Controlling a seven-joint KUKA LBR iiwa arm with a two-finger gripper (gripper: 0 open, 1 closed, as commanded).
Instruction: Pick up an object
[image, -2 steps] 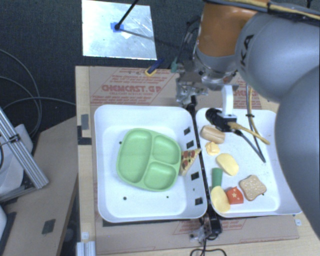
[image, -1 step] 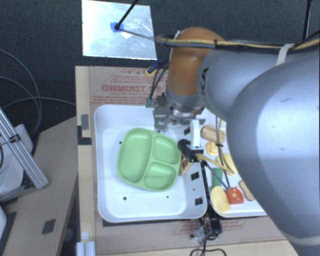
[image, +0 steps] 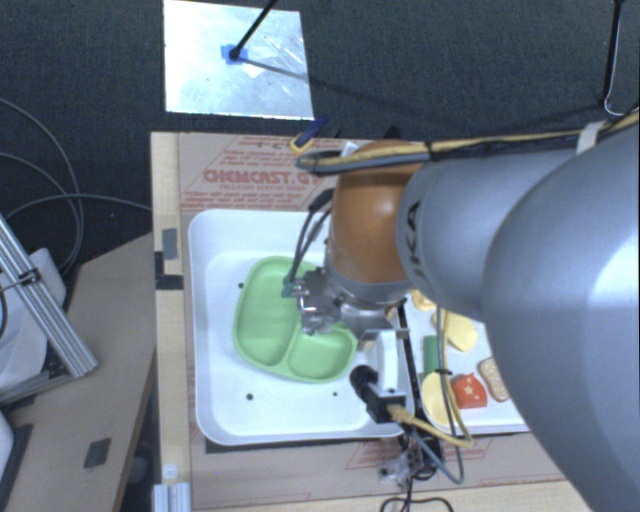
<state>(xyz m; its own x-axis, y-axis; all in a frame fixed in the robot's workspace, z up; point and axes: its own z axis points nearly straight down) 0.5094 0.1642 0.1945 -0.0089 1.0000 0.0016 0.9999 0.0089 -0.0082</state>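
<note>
Green divided plate (image: 262, 322) flat on the floor of the left bin (image: 212, 400), near the middle, closer to the right wall than the left; two compartments in sight, upper right portion hidden under the arm. Directly over that right portion, the gripper (image: 318, 312), pointing down from the grey arm with its orange band (image: 365, 235); spread, pressed together or pinching something, cannot tell from this angle, nor whether touching the plate. Past the shared wall, in the right bin (image: 495, 428): a yellow piece (image: 460, 331) toward the far side, a green stick (image: 431, 356) just beside it, a red block (image: 468, 390) against a second yellow piece (image: 436, 398), and a brown piece (image: 493, 378) next to the red one. Under both bins, a cardboard sheet (image: 240, 176) with red lettering, reaching the far edge of the worktop.
</note>
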